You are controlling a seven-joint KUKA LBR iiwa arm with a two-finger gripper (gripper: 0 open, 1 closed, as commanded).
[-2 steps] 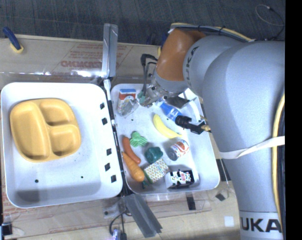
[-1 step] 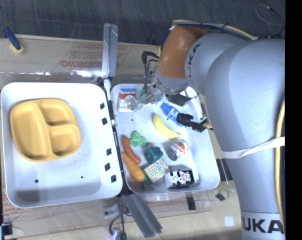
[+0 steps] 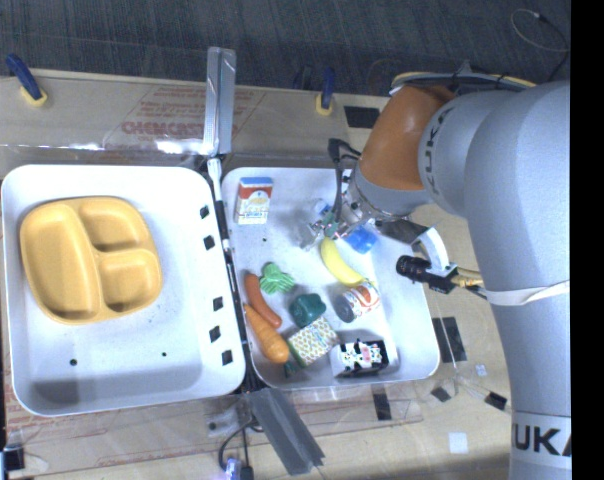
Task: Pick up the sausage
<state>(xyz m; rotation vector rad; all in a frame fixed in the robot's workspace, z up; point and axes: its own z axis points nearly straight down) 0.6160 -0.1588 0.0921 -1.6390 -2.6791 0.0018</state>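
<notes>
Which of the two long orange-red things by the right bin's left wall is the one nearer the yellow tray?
The upper, redder one, the sausage. It lies above the more orange carrot, closer to the bin's left wall and the yellow tray.

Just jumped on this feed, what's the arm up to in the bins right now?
The gripper is down in the right bin, at the upper end of the banana among the toy food. The sausage it is meant to pick up lies untouched near that bin's left wall, next to the carrot. The left bin holds a yellow divided tray.
</notes>
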